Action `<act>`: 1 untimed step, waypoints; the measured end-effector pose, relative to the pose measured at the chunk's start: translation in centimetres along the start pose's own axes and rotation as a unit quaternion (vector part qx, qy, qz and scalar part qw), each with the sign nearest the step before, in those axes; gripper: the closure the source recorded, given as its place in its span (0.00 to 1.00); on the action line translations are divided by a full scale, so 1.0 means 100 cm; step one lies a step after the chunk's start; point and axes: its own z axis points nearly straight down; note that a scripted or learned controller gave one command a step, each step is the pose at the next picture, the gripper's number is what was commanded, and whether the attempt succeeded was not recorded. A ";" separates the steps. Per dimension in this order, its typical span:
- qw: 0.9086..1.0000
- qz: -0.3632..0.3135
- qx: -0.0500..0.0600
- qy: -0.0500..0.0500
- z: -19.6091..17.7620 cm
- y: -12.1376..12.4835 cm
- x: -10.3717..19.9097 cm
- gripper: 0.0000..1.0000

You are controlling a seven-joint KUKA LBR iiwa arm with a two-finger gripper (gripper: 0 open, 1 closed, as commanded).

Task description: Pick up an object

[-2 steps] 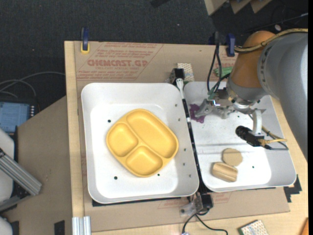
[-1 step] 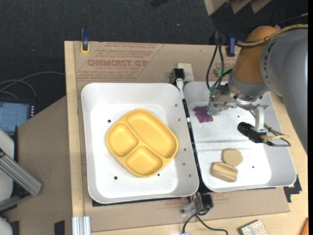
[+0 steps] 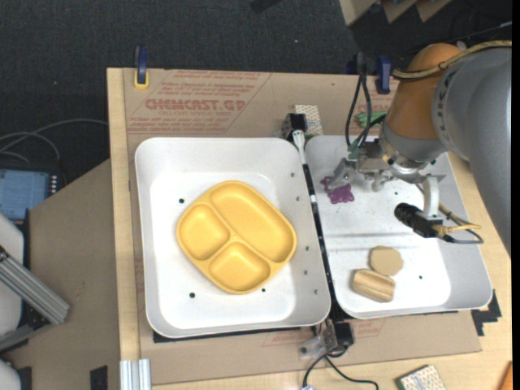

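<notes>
Tool sits low in the right bin, at its far-left corner, w/ the arm coming in from the right. Can't tell if the tool is apart or together; the wrist hardware hides that from above. Nothing visibly clamped in it.

Nearest target: small purple piece, on the bin floor just beside the tool, toward the divider betw. the two bins. Looks like touching or almost; can't say which. Two tan things lie well apart from it at the near end: a round disc and a block, close to each other. Left bin holds a yellow plate w/ three compartments.

Step in hand, as I read it: grasp on the purple piece. To do it well:
- Centre the tool over the piece, not beside it; right now it seems offset to the right.
- Piece is small, flat-ish and irregular, so go fully down to the floor before closing.
- Watch the bin wall and divider; little room on that side.
- Lift straight up, slow, and check sth is really held.
</notes>
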 end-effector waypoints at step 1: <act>1.000 0.004 0.007 0.001 0.012 -0.103 -0.034 0.00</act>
